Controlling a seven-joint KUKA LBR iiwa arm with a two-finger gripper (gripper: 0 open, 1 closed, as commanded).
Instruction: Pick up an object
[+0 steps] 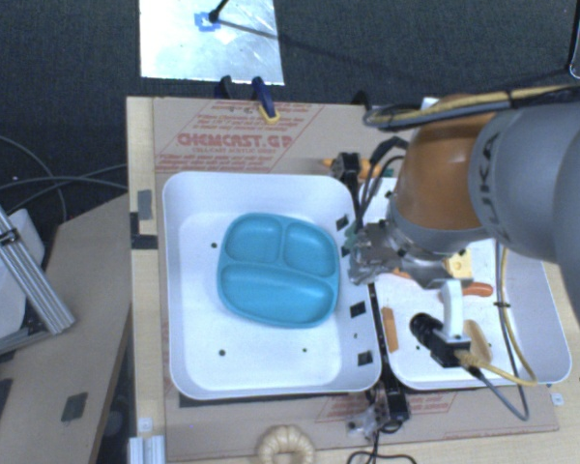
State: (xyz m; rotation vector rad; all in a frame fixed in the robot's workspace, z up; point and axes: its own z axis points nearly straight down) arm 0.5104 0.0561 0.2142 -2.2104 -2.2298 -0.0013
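Gripper (365, 255) first: it hangs low at the end of the grey arm with the orange band (445, 177), right over the seam where the two bins meet, just beside the right edge of the blue plate. From this angle I cannot tell whether it is open or closed, and nothing can be seen gripped in it.

Nearest the camera, a small tan coiled ring (285, 445) lies at the front edge of the counter (143, 336). Behind it sit the two shallow white plastic bins side by side. In the right-hand white bin (541, 346), a thin orange stick (389, 328) lies lengthwise close to the dividing wall, below the gripper and apart from it. Further back in the same bin, a small orange-red piece (478, 289) and a yellow piece (459, 263) peek out from under the arm; their shapes are too hidden to tell.

The left-hand white bin (198, 361) holds a light blue plastic plate with three compartments (275, 269), lying flat near the bin's middle.

Beyond the bins, a brown cardboard sheet with red lettering (237, 135) covers the counter, with a blue clamp (264, 98) at its far edge. Farthest away, a shiny silver sheet (208, 37) lies on the dark floor.
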